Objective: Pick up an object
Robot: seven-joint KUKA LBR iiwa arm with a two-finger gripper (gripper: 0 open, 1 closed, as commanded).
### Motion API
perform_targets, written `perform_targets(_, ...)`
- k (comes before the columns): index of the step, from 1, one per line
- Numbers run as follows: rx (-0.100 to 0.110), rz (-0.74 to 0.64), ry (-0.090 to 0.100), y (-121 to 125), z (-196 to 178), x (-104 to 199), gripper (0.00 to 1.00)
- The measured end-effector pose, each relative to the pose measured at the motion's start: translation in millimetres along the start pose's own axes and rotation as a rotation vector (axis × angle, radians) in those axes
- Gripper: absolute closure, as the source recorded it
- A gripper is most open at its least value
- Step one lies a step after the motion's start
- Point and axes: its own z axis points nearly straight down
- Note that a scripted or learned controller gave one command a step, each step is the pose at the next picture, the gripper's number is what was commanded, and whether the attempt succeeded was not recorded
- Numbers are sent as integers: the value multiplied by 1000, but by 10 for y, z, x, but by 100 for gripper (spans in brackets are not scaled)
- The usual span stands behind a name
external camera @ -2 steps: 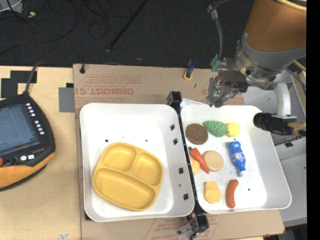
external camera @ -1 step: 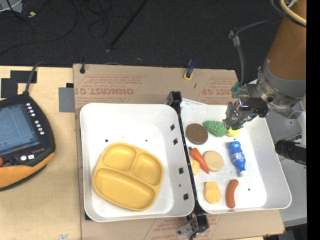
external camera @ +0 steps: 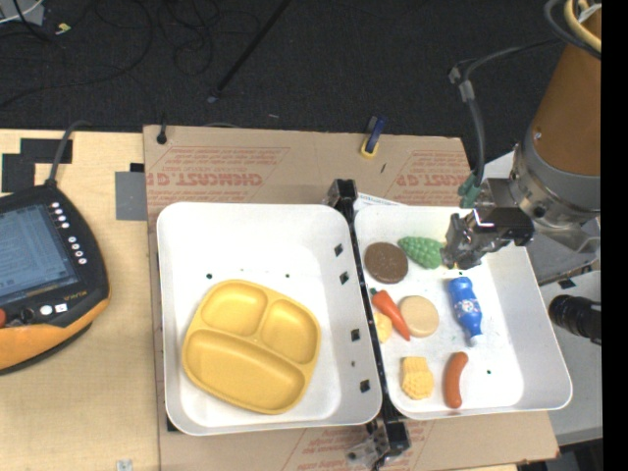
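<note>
Landmark: the blue plastic toy bottle [external camera: 465, 308], lying on its side in the right-hand shallow white bin [external camera: 535, 381].

Nearest the camera, below and left of the bottle: a yellow knobbly toy corn piece [external camera: 416, 377]. Just below the bottle: a red-orange toy sausage [external camera: 454, 379].

Left of the bottle, near it: a pale tan round disc [external camera: 420, 316], with an orange toy carrot [external camera: 391, 313] touching or just beside the disc's left edge.

Up and left of the bottle: a brown round disc [external camera: 386, 262] and a green bumpy toy vegetable [external camera: 423, 252], close together.

Directly above the bottle: the dark two-finger gripper [external camera: 463, 253], low over the bin, just beside the green piece. Whether the claw is spread or closed: cannot tell. Nothing visibly pinched.

Far left of the bottle, in the left white bin [external camera: 196, 234]: a yellow compartmented plastic tray [external camera: 253, 345].

Judgement: the bottle is the likely target. It looks light, rigid and smooth, so slippery; take it across the narrow body at mid-length.
</note>
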Motion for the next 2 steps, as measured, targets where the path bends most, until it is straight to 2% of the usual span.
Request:
perform_targets(1, -1, -2, 0, 14, -198, 432, 100)
perform_targets(2, 8, -1, -2, 10, 377, 722, 100)
